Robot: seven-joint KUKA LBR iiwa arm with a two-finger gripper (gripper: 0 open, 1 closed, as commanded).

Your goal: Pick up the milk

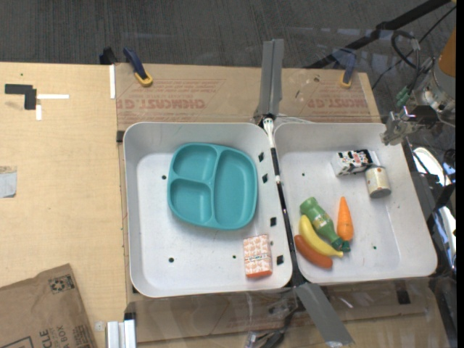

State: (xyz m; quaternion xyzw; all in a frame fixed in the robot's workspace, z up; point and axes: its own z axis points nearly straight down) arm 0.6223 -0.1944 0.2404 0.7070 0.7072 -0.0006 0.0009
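I see the milk, a small black-and-white patterned carton, lying on its side; it sits below and left of my gripper, nearby but apart.

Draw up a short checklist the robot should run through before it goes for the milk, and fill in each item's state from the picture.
1. Milk carton located, lying in the right bin: ok.
2. Top of the carton free, nothing lying on it: ok.
3. Room around it: not ok, a small can lies close at its lower right corner.
4. Carrot, banana and green bottle well apart from the carton: ok.
5. Hand near the bin's upper right edge, not above the carton: not ok.
6. Hand open: cannot tell.
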